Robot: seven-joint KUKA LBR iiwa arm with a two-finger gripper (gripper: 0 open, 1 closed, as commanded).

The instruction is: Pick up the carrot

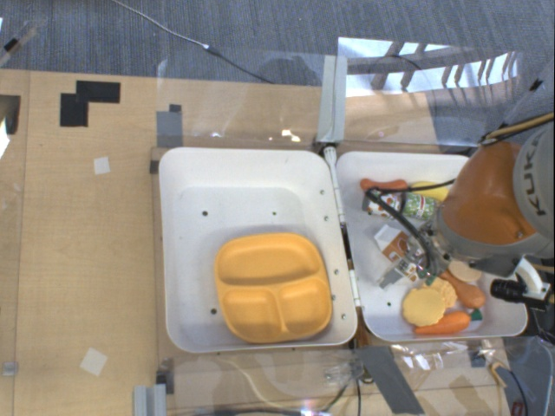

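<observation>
Single overhead cam. Two white bins side by side on bench: left bin (186, 224) carries a yellow compartment tray (273, 284), sitting toward its near-right part, three sections visible. Right bin (351, 232) has the clutter. Arm (494, 202) enters from the right, orange band over the bin's far-right area, grey wrist below it, black cabling looping off toward bin centre. Gripper (408, 263) sits low over the middle of right bin, amid small metal/black hardware; can't tell from this angle whether it is parted or closed, and nothing can be made out in its grasp. Contact w/ bin floor: can't tell either. Carrot (442, 323) lies at near edge of right bin, long axis roughly along the front wall, orange, green bit at its right end; it is near the gripper but apart from it, on the near side. Just above carrot, touching or overlapping it: a pale yellow round item (423, 306), w/ a ridged tan piece (446, 291) beside it and an orange-brown lump (470, 295) to the right. Far side of bin: a slim red-orange item (384, 184) by the back wall, a green-labelled object (421, 204) and a yellow piece (438, 192) next to it, partly under the arm.
</observation>
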